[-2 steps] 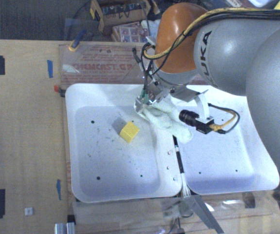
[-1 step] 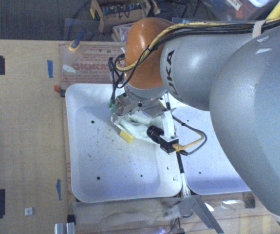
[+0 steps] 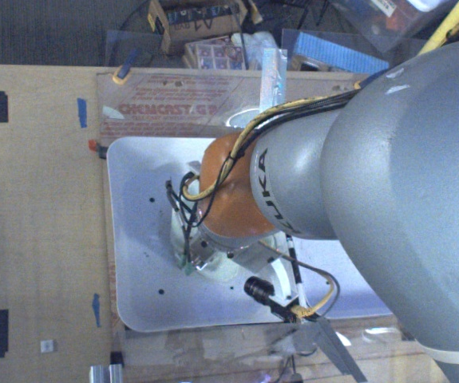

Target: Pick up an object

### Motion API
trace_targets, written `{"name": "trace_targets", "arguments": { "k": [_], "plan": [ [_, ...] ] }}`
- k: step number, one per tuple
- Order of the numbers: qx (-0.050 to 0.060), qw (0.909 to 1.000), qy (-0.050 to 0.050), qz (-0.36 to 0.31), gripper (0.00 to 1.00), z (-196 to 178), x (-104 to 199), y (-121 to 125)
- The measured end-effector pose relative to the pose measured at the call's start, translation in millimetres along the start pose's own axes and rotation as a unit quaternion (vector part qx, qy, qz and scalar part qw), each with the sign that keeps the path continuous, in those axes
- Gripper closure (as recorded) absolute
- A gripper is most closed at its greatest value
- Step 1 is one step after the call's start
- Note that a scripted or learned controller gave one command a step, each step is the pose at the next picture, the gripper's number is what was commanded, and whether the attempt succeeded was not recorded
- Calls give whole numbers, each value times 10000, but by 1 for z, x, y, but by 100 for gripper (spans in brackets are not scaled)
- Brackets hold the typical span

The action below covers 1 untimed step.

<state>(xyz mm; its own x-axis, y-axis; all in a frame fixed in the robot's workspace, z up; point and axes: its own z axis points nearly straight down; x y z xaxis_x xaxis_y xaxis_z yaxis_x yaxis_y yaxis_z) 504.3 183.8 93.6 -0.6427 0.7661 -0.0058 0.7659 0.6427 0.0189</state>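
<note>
Jaws point(image 3: 191, 263) low inside the white bin point(image 3: 133, 214), near its middle, hidden under the orange-banded wrist point(image 3: 233, 190); spread or pressed together, cannot tell. Object to pick up: not identifiable beneath the arm.

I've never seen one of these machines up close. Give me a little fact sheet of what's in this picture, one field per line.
arm: grey arm with an orange band, reaching in from the right, lowered over a bin
bin: shallow white bin, its right part covered by the arm
jaws: hidden under the wrist; whether they are open or shut cannot be told
object held: cannot tell
cables: black and yellow cables running along the wrist
bench: wooden bench with blue tape marks
background: cardboard box and clutter beyond the bench
</note>
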Motion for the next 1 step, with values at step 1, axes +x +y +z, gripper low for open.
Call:
{"name": "trace_targets", "arguments": {
  "k": [1],
  "plan": [
    [-3,9991,-21,-429,100,0,10,23]
  ]
}}
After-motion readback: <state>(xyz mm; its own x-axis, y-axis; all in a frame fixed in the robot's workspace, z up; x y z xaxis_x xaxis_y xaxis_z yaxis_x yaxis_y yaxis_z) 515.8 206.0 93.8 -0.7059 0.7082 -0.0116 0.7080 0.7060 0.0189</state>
